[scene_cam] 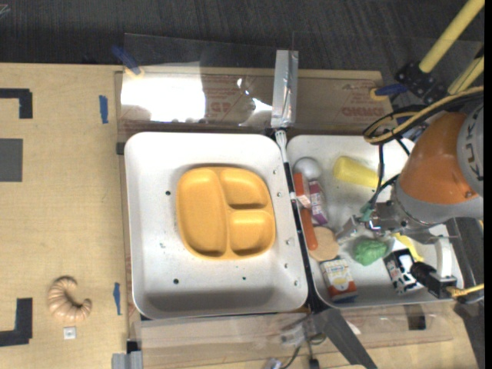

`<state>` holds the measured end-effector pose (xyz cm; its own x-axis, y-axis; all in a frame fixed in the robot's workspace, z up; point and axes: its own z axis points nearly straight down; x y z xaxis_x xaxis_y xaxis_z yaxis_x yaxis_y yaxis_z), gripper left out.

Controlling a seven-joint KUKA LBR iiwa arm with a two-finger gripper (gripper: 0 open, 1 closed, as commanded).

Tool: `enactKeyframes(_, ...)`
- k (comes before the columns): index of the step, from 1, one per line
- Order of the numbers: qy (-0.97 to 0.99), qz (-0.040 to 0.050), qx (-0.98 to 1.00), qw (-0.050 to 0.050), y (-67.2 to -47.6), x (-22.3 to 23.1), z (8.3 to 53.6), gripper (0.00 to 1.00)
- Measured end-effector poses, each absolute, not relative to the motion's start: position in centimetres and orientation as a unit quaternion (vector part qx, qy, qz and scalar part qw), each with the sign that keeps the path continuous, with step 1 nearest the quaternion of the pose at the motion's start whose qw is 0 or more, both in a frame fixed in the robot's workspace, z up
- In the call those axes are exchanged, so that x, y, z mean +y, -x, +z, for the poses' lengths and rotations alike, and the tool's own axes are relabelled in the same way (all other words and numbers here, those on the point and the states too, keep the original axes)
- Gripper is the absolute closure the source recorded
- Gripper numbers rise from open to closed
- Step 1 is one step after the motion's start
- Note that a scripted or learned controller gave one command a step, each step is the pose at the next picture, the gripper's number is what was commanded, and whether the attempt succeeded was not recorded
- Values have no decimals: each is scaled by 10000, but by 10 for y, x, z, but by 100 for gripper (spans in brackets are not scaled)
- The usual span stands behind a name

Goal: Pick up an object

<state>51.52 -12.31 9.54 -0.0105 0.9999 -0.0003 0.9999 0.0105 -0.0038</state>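
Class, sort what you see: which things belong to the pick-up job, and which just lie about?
Job: gripper, green object, yellow object, small carton, right bin.
Lying about: orange tray, left bin, coiled object on bench.

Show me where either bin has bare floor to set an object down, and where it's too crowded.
The left bin has bare white floor all around the yellow divided tray, widest along its near and left edges. The right bin is crowded: yellow cylinder, orange tube, small carton, green object and the gripper crowd it, leaving a narrow strip at the near edge.
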Motion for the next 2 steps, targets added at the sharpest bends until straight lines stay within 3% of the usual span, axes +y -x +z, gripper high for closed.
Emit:
enactKeyframes(1, 7357, -22, -6773, -17, -546, -88, 202, 0)
enactKeyframes(2, 6975, -34, -7166, -44, -538, -80, 344, 0)
